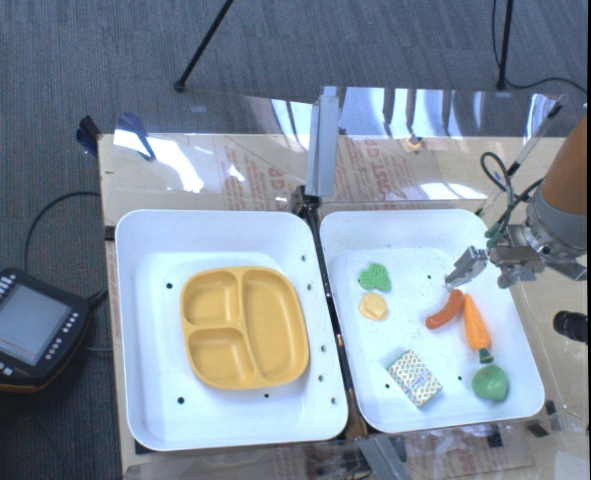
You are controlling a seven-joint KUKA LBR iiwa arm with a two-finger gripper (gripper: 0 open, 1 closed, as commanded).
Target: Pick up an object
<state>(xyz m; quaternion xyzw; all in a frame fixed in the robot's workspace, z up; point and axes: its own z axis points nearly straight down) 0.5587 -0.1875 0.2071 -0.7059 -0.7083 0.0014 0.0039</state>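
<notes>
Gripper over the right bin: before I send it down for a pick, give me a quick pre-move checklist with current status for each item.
1. Gripper positioned over the right bin: ok, above its upper right part.
2. Fingers open and holding nothing: ok, they look spread with nothing between them.
3. Target close by: ok, the sausage and carrot lie just below the gripper.
4. Target isolated: not ok, sausage and carrot lie so close that they may touch; a grasp could catch both.
5. Other items clear of the descent: ok, green apple, patterned box, yellow piece and green leafy piece lie apart.
6. Gripper height above bin floor: cannot tell.
</notes>
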